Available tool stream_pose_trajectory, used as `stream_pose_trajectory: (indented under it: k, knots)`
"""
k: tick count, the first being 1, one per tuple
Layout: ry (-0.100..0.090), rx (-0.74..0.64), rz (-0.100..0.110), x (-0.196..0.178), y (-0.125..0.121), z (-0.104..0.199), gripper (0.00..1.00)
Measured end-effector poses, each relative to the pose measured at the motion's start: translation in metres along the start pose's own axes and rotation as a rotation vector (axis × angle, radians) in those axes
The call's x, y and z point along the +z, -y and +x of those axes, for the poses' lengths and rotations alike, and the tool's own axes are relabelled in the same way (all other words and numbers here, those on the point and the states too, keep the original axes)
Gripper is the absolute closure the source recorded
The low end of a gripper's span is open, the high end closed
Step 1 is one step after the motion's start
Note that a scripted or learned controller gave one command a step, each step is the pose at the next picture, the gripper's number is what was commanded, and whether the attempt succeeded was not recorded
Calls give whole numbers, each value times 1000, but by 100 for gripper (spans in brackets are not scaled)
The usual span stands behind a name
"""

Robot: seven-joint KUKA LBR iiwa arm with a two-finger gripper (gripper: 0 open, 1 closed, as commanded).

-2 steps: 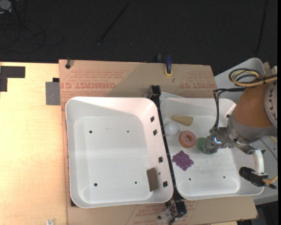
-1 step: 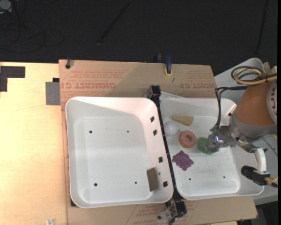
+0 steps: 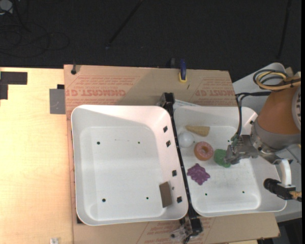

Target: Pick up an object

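Note:
The right bin holds several small things: a tan wedge, a white ball, a pink-orange ring like a doughnut, a purple lumpy piece and a green object. My gripper is down inside this bin, just right of the green object and touching or nearly touching it. Part of the green object is hidden behind the gripper.
The left bin has a small brown block near its lower right corner. A black divider runs between the bins. Cardboard lies beneath both. Cables and the arm's body crowd the right side.

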State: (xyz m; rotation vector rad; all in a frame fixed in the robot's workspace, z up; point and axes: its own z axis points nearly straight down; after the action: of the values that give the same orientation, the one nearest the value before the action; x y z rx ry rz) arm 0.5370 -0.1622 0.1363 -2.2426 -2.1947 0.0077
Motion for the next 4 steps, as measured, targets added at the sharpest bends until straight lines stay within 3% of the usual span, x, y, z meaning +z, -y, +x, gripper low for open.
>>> stream_pose_trajectory:
  k: [1, 4]
  knots:
    - [-3, -18, 4, 40, 60, -23, 100]
    - [-3, -6, 0, 9, 58, -26, 100]
